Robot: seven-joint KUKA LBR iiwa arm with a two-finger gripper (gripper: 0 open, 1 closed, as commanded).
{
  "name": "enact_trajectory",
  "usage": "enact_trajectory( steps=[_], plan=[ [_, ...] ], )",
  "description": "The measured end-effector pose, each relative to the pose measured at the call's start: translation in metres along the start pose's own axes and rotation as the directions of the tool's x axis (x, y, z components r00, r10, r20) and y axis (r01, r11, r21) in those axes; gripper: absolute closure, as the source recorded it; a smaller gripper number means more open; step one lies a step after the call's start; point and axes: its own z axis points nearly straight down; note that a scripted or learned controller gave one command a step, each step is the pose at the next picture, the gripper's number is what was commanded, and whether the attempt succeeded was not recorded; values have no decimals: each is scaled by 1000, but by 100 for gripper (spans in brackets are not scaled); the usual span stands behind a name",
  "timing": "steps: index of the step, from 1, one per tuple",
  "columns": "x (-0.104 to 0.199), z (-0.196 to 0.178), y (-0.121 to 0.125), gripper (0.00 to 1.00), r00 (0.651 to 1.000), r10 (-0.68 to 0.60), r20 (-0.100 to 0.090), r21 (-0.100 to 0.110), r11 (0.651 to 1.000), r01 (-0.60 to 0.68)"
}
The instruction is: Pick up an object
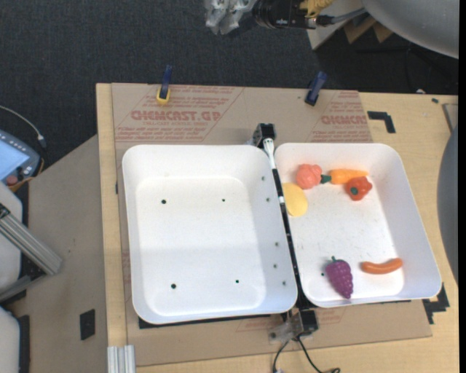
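Camera view looks down on two shallow white plastic bins set side by side on a brown cardboard-covered bench [218, 102], and the black hinge strip [279, 211] between the bins serves as the landmark. To the left of that strip lies the left white bin [138, 240]; its floor shows four small dark dots. To the right lies the right white bin [411, 218], which holds all the toy food. Touching the strip, near its upper half, rests a pale yellow lemon-shaped toy [295, 199]. Just up and right of the lemon sits a pink-orange round fruit toy [308, 175]. Further right from the strip, an orange carrot-like toy [347, 175] lies beside that fruit, and a red pepper-like toy with a dark stem [358, 189] touches the carrot's lower edge. Near the strip's lower end, a purple bunch of toy grapes with a green stem [339, 277] lies tilted. Well right of the strip, an orange-red sausage-shaped toy [381, 267] lies almost level. Far above the strip, beyond the bench, the metallic gripper [227, 16] hangs over dark floor, away from every toy; whether it is released or clenched cannot be told.
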Motion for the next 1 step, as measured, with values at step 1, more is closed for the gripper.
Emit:
enact_trajectory(
  steps=[1],
  plan=[
    [0, 0, 7, 100, 1000, -1, 0, -1, 1000, 1]
  ],
)
